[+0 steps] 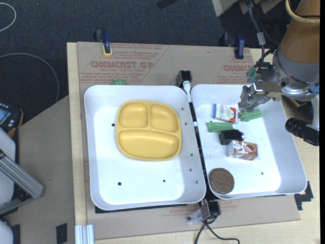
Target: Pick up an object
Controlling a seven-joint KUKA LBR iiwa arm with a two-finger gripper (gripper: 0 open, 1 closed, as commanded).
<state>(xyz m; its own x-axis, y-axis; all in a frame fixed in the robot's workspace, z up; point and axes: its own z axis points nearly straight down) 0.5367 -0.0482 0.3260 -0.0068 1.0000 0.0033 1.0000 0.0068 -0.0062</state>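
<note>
My claw (248,101) is low in the right bin (284,179), just above a green piece (250,116) beside the small packet (225,113); if it is open, I cannot tell.

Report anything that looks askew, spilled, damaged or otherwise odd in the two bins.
Nothing looks spilled or broken. The yellow divided plate lies flat in the left bin. In the right bin, the brown round disc sits right at the near-left corner against the rim, apart from the small packets. The gripper hovers by a green piece.
</note>
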